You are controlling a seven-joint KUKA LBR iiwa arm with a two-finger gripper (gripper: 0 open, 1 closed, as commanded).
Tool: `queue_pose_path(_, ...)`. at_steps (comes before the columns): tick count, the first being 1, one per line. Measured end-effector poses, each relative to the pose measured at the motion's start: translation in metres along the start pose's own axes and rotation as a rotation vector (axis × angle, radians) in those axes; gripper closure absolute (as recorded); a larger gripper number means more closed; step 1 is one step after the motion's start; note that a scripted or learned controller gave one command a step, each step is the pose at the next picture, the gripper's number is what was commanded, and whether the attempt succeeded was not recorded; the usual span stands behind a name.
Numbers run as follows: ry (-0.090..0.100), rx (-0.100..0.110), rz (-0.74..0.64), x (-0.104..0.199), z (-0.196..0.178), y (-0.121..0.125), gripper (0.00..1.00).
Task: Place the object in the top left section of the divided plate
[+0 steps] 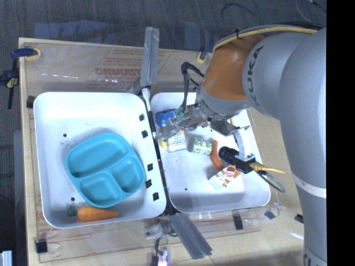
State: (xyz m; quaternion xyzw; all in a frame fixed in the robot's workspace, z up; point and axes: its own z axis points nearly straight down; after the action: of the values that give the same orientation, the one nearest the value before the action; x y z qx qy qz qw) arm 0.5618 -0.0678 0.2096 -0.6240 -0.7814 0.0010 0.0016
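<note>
while the hand (176,122) hangs low over the right bin (252,190) among small packets, i cannot tell its state; the object is not identifiable; the divided plate (105,168) lies well to its left, in the left bin (47,107).

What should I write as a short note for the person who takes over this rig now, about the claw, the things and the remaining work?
Claw: low in the right bin, over the blue item near the divider; grip state not visible.
Divided plate: in the left bin, sections bare.
Carrot: beside the plate, at the left bin's near edge.
Done: nothing placed on the plate.
Left: grasp an object, carry it across, set it in the plate's top left section.
</note>
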Motion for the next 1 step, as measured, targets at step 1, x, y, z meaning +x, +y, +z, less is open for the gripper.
queue_pose_path(1,0.0,0.0,-0.072,0.0607,0.0189,-0.0118,1.0)
